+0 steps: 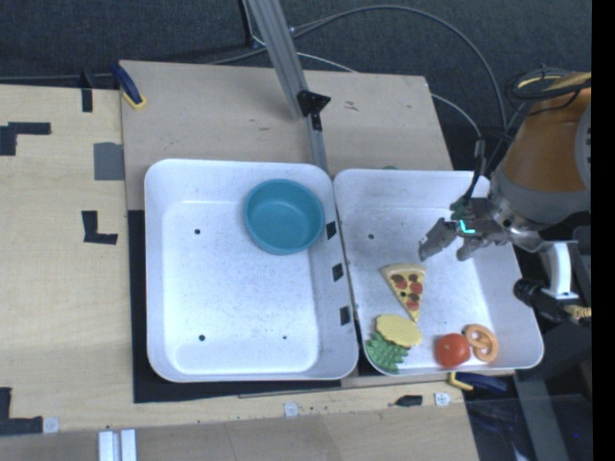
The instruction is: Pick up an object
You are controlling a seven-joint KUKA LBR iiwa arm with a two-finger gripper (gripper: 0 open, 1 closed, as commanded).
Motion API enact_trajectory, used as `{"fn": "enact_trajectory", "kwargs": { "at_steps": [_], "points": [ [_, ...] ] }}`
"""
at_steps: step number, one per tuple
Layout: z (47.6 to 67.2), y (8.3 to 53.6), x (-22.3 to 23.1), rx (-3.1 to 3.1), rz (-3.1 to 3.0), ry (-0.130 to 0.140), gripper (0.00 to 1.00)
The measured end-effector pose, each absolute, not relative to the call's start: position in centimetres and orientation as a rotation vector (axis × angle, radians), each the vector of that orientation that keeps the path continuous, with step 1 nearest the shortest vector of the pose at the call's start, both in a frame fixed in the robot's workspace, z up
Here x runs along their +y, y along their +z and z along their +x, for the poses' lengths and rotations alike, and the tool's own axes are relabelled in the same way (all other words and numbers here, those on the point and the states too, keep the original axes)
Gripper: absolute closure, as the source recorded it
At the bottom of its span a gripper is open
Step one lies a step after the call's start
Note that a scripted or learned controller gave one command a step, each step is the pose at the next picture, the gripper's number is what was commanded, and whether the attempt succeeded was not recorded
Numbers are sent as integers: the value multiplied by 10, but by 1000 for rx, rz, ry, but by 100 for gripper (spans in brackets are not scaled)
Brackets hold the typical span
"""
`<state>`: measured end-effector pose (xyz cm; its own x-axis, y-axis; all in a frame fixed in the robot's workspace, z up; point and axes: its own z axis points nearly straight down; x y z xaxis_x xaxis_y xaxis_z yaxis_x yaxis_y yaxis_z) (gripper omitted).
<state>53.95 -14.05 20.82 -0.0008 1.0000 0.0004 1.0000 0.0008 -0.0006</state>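
Note:
In the right bin (384, 205) lie a pizza slice (406, 287), a yellow and green toy food piece (392, 340), a red tomato (452, 351) and a pretzel (480, 341). A blue bowl (283, 216) sits at the back of the left bin (231, 325). My gripper (452, 244) hangs over the right bin, above and to the right of the pizza slice. Its two fingers are spread apart with nothing between them.
A slanted metal pole (283, 56) runs from the top down to the seam between the bins. Cables arc over the dark floor behind the bench. The arm's grey and orange body (548, 161) covers the right bin's far right edge.

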Motion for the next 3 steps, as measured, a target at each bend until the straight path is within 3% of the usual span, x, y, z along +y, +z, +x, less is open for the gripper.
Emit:
{"fn": "enact_trajectory", "kwargs": {
  "at_steps": [1,3],
  "points": [
    [539,208,-141,-2222,-2220,0,0],
    [538,119,-151,-2218,-2219,5,0]
  ]
}}
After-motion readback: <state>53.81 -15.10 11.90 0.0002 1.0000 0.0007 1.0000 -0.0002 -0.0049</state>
